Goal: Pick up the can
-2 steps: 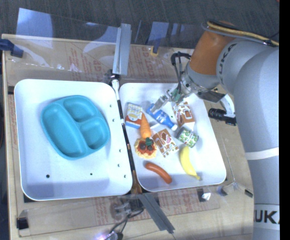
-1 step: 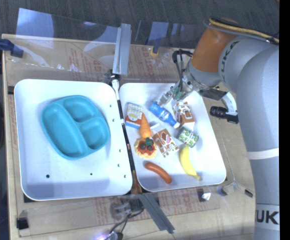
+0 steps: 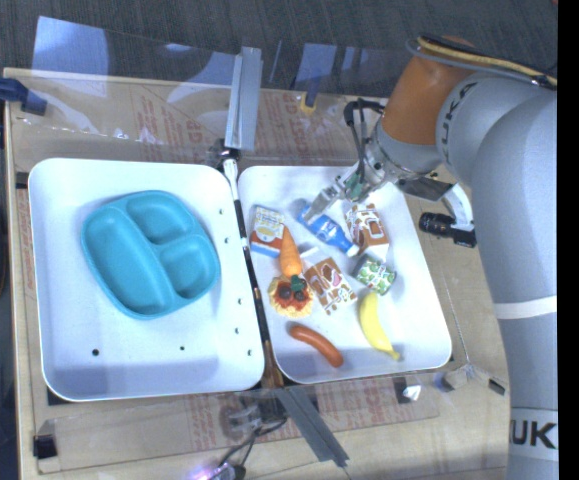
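A grey arm's two-finger gripper (image 3: 331, 204) hangs low over the right-hand shallow white bin (image 3: 424, 313), beside a blue-and-white packet (image 3: 331, 230). The small green printed can (image 3: 375, 274) lies apart, towards the bin's near right, just above a yellow banana (image 3: 375, 326). Crowded neighbours (cartons touch on several sides) could foil a clean grasp. Whether the claw is parted or closed cannot be told.
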You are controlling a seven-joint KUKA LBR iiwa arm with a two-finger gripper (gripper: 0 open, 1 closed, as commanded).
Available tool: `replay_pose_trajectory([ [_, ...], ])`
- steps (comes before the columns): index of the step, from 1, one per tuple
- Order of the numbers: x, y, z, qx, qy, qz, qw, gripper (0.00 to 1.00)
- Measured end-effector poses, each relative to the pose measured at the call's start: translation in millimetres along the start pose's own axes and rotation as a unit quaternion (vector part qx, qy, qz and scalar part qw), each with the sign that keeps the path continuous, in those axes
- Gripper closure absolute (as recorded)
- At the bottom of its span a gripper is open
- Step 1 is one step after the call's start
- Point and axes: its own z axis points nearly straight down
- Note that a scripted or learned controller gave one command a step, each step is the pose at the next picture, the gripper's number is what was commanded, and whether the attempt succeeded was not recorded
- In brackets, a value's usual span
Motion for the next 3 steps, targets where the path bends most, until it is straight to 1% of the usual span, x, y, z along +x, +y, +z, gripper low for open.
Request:
replay_pose_trajectory([
  [1, -0.4, 0.9, -10.5, -0.002, -0.001, -0.001, 1.0000, 1.00],
  [2, -3.6, -5.5, -92.9, 0.000, 0.000, 0.010, 1.0000, 1.00],
  [3, -3.3, -5.6, -92.1, 0.001, 0.000, 0.009, 1.0000, 0.00],
])
